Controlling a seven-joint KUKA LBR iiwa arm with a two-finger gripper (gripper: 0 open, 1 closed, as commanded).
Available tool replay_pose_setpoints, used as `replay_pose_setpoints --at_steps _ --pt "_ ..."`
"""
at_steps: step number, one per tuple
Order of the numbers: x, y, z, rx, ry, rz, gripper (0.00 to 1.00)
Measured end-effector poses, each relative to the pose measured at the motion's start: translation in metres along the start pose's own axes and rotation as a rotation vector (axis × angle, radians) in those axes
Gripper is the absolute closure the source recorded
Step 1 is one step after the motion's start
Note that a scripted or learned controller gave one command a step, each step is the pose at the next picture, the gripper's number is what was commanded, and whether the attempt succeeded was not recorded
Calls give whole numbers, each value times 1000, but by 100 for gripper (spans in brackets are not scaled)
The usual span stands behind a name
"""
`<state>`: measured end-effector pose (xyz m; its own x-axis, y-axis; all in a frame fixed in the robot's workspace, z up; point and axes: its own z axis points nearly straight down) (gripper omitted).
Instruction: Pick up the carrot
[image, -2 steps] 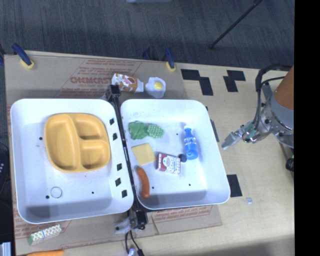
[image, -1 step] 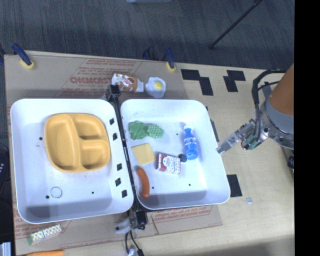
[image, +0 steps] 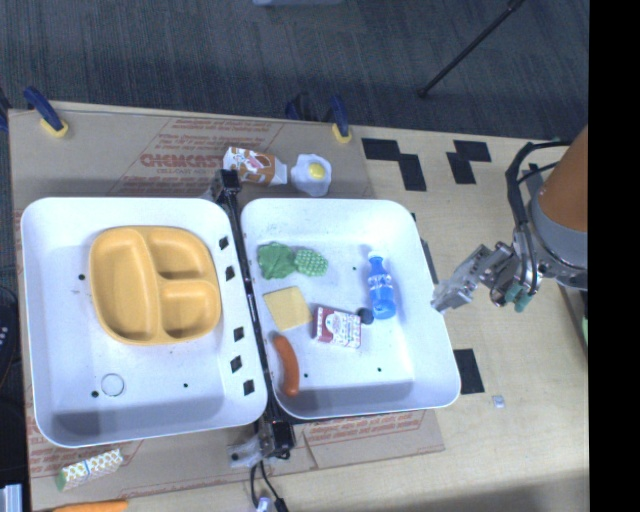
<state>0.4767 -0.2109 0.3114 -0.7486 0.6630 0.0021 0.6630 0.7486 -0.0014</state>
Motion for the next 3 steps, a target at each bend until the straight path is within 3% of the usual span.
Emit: replay_pose_setpoints --at_steps 1,2,3 --pt "0 0 26 0 -1 -155 100" --pt "0 0 26 0 -1 -155 0" --pt "49 93 162 0 2 -164 0"
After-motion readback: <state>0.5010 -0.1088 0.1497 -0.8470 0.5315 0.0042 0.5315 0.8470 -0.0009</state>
